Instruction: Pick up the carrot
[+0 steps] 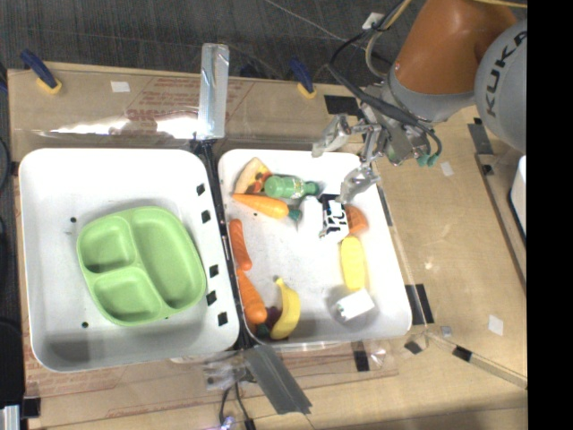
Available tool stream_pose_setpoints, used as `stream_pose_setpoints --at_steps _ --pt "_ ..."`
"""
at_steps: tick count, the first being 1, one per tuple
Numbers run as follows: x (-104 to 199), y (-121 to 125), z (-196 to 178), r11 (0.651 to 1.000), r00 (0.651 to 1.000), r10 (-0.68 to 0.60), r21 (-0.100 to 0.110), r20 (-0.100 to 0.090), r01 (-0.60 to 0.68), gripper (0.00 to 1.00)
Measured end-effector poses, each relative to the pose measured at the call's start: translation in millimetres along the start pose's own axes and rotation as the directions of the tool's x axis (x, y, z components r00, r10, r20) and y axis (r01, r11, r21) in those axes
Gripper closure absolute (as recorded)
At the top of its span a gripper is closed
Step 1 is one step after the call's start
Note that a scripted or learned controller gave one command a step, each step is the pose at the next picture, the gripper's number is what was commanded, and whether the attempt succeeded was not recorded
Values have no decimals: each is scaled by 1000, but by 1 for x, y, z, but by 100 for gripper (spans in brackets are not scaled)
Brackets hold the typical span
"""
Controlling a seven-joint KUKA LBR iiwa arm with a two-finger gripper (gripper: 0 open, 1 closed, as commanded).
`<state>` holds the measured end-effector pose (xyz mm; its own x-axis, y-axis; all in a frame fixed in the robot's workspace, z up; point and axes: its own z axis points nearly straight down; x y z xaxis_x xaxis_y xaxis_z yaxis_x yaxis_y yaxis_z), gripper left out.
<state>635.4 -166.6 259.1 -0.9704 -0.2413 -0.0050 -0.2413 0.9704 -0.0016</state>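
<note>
Hand (pixel 354 164) hovering spread open over the far rim of the right bin (pixel 401 280), fingers (pixel 356 183) wide apart, nothing held between them. Carrot (pixel 260 206) lying low and to the hand's left, nearly flat, tip pointing toward the hand, touching a green bottle (pixel 289 186) just behind it. Best approach, by judgement: shift left, turn the wrist so the fingers straddle the carrot across its thick middle, descend straight, close gently. Risk of pinching the bottle along with it, or of nudging the black-and-white item (pixel 334 217) just below the hand. Bare bin floor in front of the carrot giving some room for the near finger; bin divider wall close on the far left, so little margin there. Yellow block (pixel 354 262), banana (pixel 286 309) well clear, nearer the front wall. Left bin (pixel 36 240) with green tray (pixel 141 264) farther off.
</note>
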Motion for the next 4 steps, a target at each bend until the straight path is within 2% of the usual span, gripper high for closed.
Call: stream_pose_setpoints --at_steps 1,2,3,4 --pt "-26 2 159 998 998 -58 6 7 58 0" --pt "2 75 166 940 940 -342 -4 -2 342 0" --pt "44 91 167 871 871 -491 -6 -4 491 0" --pt "42 94 157 868 868 -497 -5 -1 497 100"
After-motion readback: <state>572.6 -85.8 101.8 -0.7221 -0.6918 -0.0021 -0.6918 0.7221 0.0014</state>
